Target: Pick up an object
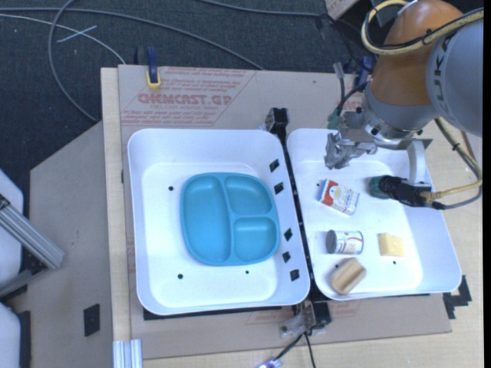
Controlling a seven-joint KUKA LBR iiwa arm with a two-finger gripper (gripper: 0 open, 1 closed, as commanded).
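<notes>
My gripper point(338, 153) hangs over the back left part of the right bin point(441, 276), pointing down. Just in front of it a small red and white box point(338, 196) lies on the bin floor, a short way from the gripper tip. Further forward lie a small can point(345, 242) on its side, a tan wooden block point(347, 275) and a yellow cube point(392, 244). A dark green object point(386, 186) rests to the right of the box, next to the arm's black attachment. I see nothing held at the gripper.
The left bin point(146, 205) holds a blue divided plate point(229, 218). A black divider with clips point(285, 205) runs between the bins. The grey and orange arm point(418, 60) looms over the right bin's back edge. Cables trail at the right point(460, 194).
</notes>
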